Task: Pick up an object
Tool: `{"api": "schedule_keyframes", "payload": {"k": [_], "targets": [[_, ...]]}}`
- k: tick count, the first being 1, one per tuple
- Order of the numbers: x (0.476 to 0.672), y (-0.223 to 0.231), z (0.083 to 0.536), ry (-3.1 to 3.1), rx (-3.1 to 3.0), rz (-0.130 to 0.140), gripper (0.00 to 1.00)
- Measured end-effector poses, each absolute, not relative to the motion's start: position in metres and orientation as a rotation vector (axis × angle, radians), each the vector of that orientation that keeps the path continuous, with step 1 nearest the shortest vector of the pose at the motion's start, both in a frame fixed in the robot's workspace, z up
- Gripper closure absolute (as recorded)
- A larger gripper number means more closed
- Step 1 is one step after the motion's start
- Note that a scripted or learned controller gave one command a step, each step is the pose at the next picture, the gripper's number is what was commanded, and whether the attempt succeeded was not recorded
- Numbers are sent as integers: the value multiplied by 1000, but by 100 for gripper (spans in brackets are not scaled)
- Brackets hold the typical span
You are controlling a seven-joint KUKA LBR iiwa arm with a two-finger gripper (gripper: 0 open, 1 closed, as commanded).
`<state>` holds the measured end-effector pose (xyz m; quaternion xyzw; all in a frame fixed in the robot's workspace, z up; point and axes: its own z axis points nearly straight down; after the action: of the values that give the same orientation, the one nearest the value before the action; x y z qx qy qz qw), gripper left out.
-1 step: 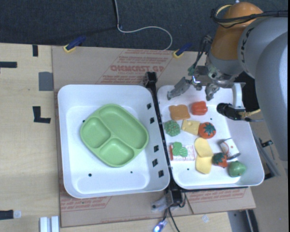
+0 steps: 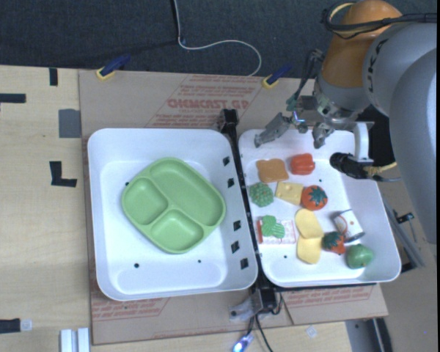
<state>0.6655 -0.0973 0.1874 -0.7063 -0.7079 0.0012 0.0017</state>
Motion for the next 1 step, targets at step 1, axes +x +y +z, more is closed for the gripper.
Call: {"api": "schedule_keyframes", "payload": {"k": [1], "targets": [[668,-95,121,-2220,-2214,10,0]]}}
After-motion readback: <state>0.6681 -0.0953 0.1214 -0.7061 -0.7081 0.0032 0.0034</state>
